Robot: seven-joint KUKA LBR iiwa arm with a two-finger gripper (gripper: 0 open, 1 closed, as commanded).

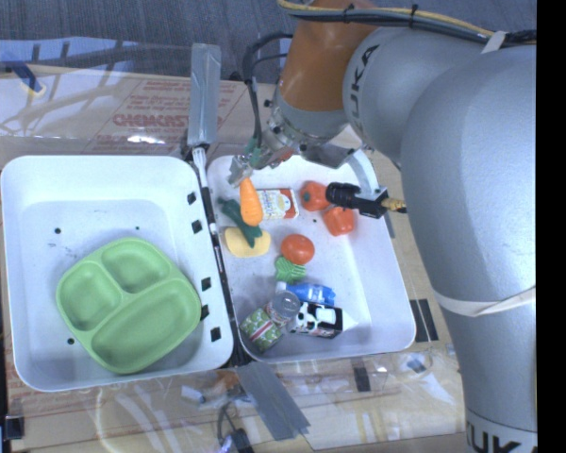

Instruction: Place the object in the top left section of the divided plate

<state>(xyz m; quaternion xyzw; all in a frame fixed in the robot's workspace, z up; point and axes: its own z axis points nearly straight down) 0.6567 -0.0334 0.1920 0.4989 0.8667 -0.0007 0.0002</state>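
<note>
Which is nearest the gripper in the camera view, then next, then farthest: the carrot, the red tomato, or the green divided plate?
From the gripper, at the right bin's top left:
1. Carrot, just below it.
2. Red tomato, mid right bin.
3. Green divided plate, in the left bin.

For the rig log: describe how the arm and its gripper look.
The arm is bulky, rounded and grey, with an orange band above the wrist. Black and yellow cables run over the band. Part of dark KUKA lettering shows beside it. The gripper is small, metallic grey.
</note>
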